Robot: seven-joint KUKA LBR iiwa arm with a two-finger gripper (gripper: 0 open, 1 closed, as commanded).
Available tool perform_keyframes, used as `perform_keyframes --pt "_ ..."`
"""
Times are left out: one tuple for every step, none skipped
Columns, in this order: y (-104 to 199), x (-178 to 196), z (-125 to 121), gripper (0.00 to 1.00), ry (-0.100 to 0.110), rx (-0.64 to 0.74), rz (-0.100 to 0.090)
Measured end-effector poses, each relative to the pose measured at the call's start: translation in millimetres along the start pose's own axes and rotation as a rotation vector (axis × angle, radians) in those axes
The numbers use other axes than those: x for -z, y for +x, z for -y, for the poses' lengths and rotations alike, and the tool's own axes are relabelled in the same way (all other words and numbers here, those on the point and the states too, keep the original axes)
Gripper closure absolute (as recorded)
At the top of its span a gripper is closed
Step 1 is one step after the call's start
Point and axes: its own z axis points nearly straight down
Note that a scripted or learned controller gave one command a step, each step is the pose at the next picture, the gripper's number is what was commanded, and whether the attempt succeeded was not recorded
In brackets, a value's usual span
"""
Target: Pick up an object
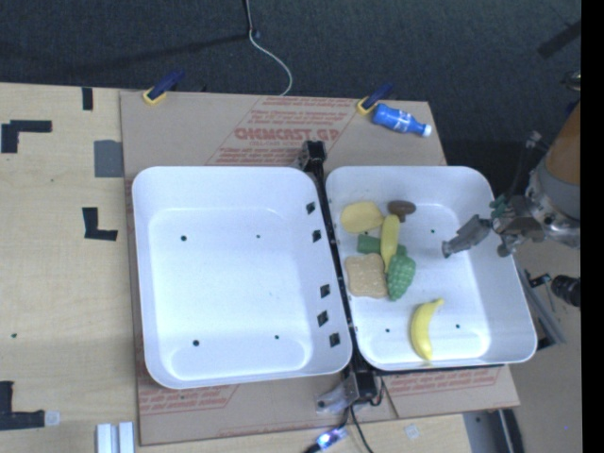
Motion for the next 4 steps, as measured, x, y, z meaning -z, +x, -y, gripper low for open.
perform_keyframes --pt "33 -132 0 0.00 0.012 0.001 -0.005" --pt "56 -142 -76 0.00 -0.005 0.005 0.001" --pt "84 -142 -103 0.00 -0.004 0.004 0.001" --pt "83 -131 -103 1.00 -0.005 0.002 0.002"
